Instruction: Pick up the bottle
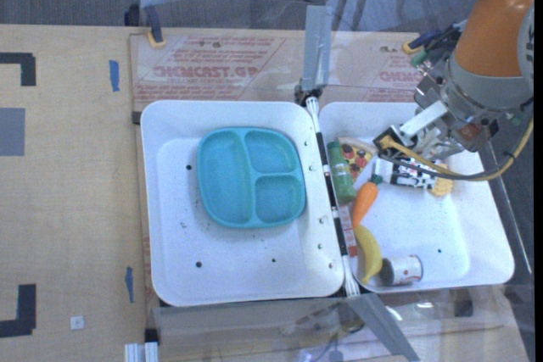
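Nearest the camera, a small metal can (402, 270) lay at the right bin's (475, 254) front edge, a curved yellow banana (368, 251) beside it. Beyond sat a tapered orange carrot (365, 201), then the green bottle (341, 171) along the bin's left wall. Farthest, the gripper (424, 147) hovered over the bin's back; whether open or closed, I cannot tell. The left bin (170, 208) held a smooth teal divided plate (251, 177).

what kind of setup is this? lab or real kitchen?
Likely a robot lab pick-and-place bench: two white bins on a plywood bench with tape marks, toy food such as a carrot, cabled gripper.
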### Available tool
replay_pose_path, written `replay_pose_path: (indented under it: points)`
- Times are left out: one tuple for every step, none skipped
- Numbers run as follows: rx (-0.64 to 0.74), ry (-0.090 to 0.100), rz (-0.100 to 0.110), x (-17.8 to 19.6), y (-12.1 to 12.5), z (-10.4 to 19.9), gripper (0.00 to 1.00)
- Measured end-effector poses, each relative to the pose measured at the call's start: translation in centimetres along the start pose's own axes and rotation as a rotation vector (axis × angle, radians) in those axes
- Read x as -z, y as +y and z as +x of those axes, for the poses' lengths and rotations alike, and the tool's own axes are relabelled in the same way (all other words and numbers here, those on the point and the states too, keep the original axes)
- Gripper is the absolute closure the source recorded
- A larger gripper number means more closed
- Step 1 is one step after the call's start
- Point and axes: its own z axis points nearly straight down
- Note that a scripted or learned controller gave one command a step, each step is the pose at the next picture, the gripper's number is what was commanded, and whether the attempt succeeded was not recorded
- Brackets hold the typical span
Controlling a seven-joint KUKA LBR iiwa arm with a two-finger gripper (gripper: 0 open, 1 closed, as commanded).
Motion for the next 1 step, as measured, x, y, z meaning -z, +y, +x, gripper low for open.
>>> replay_pose_path:
  points:
    - [-0.017, 0.001, -0.003, -3.19, 1.08, 4.31, 1.0]
